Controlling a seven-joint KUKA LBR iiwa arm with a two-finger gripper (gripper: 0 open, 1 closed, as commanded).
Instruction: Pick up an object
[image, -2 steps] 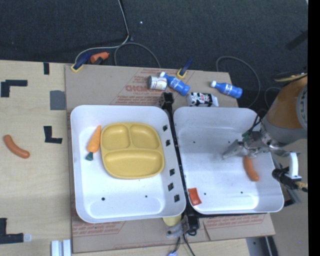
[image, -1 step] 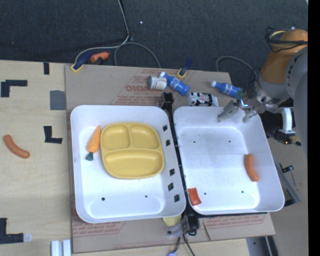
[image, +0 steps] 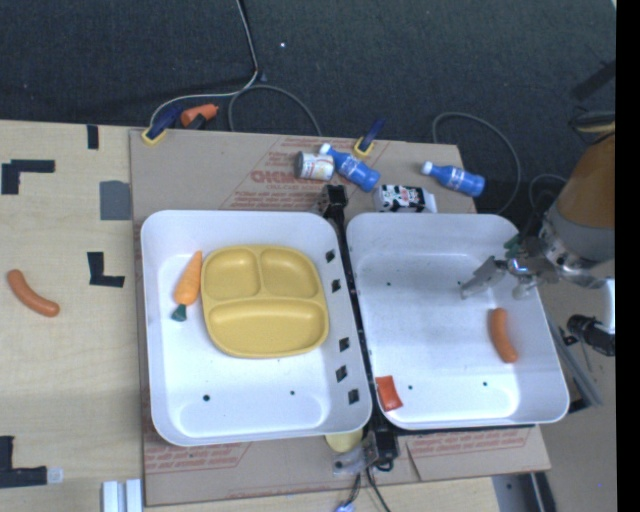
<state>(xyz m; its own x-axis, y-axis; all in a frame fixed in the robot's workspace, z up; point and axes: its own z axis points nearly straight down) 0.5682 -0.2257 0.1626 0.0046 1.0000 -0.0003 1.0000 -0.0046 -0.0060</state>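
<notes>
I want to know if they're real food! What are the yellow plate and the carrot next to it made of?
Probably toys. The yellow plate looks like smooth, matte plastic: one even colour, with rounded moulded compartments. The carrot beside it also looks plastic or rubber: a flat, even orange with a small dark green tip, too tidy for a real one. The picture is too small to be sure.

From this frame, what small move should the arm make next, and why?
Probably shift the gripper a little toward the near rim and lower it over the orange sausage. The sausage lies loose in the right bin, just below the gripper, with nothing between the fingers.
</notes>
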